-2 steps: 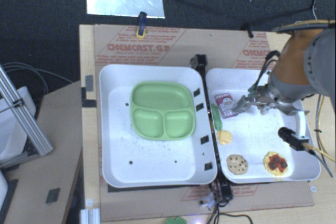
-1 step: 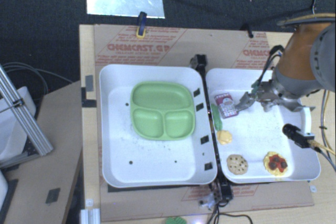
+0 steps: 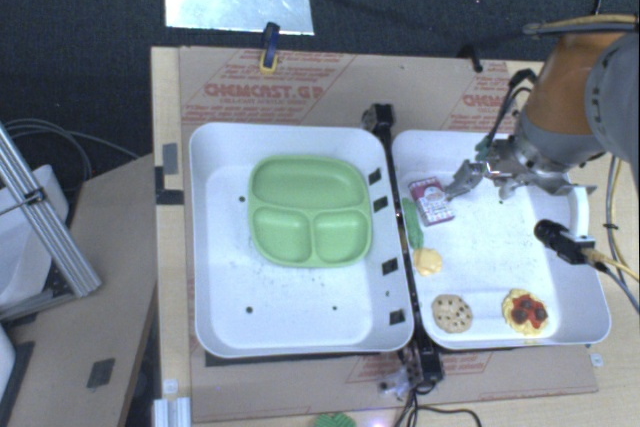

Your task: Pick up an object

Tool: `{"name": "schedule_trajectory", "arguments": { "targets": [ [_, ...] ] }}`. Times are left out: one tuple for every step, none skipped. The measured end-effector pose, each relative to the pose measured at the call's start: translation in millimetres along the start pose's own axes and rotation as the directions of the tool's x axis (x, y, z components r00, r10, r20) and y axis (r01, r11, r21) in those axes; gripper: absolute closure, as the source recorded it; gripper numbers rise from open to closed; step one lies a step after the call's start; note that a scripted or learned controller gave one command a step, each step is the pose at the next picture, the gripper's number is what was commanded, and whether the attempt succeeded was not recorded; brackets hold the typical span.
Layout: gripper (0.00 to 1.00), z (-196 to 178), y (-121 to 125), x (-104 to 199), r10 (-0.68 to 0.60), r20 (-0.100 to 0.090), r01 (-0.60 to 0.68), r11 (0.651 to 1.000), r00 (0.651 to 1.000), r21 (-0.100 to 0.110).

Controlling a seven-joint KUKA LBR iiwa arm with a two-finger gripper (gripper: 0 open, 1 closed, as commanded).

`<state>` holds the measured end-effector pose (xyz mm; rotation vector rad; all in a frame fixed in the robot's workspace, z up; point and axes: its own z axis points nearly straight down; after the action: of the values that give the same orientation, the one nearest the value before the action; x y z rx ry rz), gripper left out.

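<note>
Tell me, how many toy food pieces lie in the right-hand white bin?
5: a pink-red packet near the gripper, a green piece by the divider, a yellow lump, a chocolate-chip cookie, a small pizza. The arm may hide more.

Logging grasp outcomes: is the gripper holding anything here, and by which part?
Nothing is visibly held. The gripper hovers just right of the pink packet in the right bin; whether it touches the packet cannot be told.
</note>
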<state>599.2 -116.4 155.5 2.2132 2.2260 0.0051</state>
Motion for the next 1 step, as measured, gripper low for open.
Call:
{"name": "schedule_trajectory", "arguments": {
  "targets": [
    [0.0, 72.4, 4.7, 29.7, 0.002, 0.008, -0.002, 1.0, 1.0, -0.003]
  ]
}}
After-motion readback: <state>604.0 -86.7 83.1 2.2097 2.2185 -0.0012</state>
